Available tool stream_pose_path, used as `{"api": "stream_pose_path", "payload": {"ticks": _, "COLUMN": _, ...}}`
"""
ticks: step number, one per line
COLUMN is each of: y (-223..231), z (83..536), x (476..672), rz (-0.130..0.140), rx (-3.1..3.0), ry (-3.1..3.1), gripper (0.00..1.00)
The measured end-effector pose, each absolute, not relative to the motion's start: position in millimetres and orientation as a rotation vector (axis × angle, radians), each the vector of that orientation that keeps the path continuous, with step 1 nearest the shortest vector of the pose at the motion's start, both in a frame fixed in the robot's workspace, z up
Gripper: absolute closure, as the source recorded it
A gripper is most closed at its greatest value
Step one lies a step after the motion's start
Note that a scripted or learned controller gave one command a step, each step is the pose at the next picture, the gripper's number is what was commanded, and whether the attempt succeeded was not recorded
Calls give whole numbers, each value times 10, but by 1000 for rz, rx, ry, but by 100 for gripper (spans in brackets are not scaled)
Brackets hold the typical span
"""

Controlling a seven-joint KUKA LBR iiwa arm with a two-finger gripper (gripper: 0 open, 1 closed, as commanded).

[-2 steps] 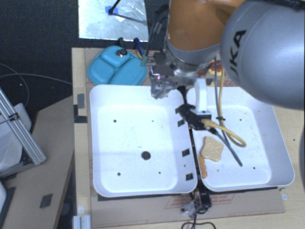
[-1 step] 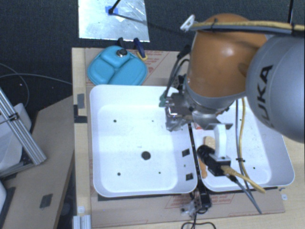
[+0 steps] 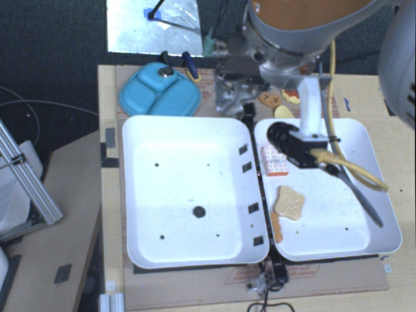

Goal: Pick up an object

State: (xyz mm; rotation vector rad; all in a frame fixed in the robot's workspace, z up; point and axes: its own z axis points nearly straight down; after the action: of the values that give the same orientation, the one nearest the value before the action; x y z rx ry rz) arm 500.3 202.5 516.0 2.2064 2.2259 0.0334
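Closest to the lens loomed the grey arm with its orange band (image 3: 312, 12), leaning in over the back of the tabletop (image 3: 364, 90), probably to bring its tool (image 3: 242, 109) straight down. Whether that tool was spread or pressed together could not be told.

Two shallow white plastic bins sat side by side, one on the view's left (image 3: 188, 135) and one on its right (image 3: 364, 239). A blue divided plastic plate (image 3: 159, 91) lay behind the left bin, apparently outside the working area.

The likely picks lay in the right bin near the dividing wall. A tan toast-shaped slice (image 3: 289, 203) rested flat, with a small pink-and-white box (image 3: 274, 161) behind it. They were apart enough to be taken singly.

A small dark round spot (image 3: 199, 212) marked the left bin's floor.
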Motion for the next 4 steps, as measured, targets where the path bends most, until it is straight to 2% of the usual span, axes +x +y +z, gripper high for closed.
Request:
{"api": "stream_pose_path", "payload": {"ticks": 1, "y": 2259, "z": 4625, "x": 5695, "rz": -1, "rx": 2220, "ry": 2222, "gripper": 100}}
{"api": "stream_pose_path", "payload": {"ticks": 2, "y": 2341, "z": 3509, "x": 5984, "rz": -14, "rx": 2225, "ry": 2223, "gripper": 100}}
{"api": "stream_pose_path", "payload": {"ticks": 3, "y": 1827, "z": 2784, "x": 6681, "rz": -5, "rx": 2227, "ry": 2216, "gripper": 100}}
{"api": "stream_pose_path", "payload": {"ticks": 4, "y": 2058, "z": 2293, "x": 6187, "rz": -7, "rx": 2219, "ry": 2230, "gripper": 100}}
